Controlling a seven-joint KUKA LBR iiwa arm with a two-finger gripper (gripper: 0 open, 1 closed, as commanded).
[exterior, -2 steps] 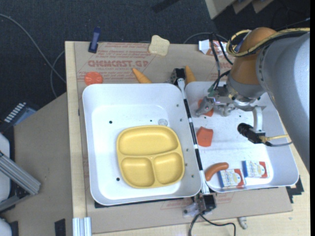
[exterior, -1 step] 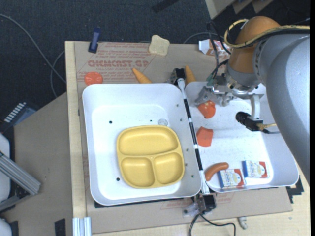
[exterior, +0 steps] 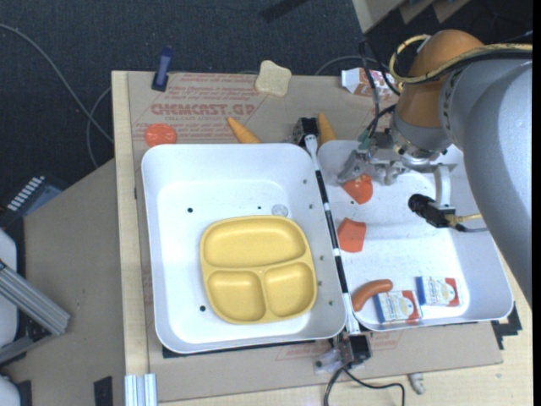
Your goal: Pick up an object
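Observation:
My gripper [exterior: 369, 172] hangs over the far left corner of the right bin [exterior: 473, 252], below the arm's orange band. A small orange-red round piece [exterior: 360, 191] lies just under it, touching or nearly touching; I cannot make out whether it is gripped. Nearer the front, an orange block [exterior: 351, 234] rests beside the wall between the two bins. A sausage [exterior: 372, 293] and two small blue-and-white cartons [exterior: 396, 307] [exterior: 438, 292] lie along the right bin's front edge.
The left bin [exterior: 169, 193] holds a yellow divided plate [exterior: 258, 269]. On the board behind the bins lie a bread slice [exterior: 273, 77], a carrot [exterior: 243, 131], an orange disc [exterior: 160, 134] and a blue item [exterior: 161, 68]. Cables run near the arm.

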